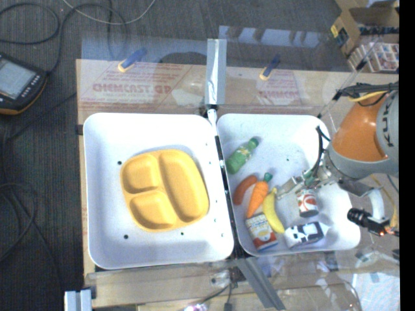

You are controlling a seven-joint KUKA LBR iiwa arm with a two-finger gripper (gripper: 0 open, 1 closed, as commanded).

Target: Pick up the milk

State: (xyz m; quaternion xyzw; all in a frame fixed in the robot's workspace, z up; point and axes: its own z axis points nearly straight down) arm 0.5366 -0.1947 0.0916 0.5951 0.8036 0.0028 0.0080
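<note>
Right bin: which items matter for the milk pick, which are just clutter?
Job:
milk
end effector
right bin

Clutter:
green bottle
carrot
banana
sausage
can
juice carton
yellow tray in left bin

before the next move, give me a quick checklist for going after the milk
1. Milk located: ok. The milk carton with the cow pattern lies near the front of the right bin.
2. Hand position: not ok. The hand sits above the small can, short of the milk.
3. Milk between the fingers: not ok, nothing is seen held.
4. Neighbours: not ok. The can and the banana crowd the carton; contact cannot be judged.
5. Carton pose: cannot tell whether it is upright or on its side.
6. Finger opening: cannot tell.
</note>
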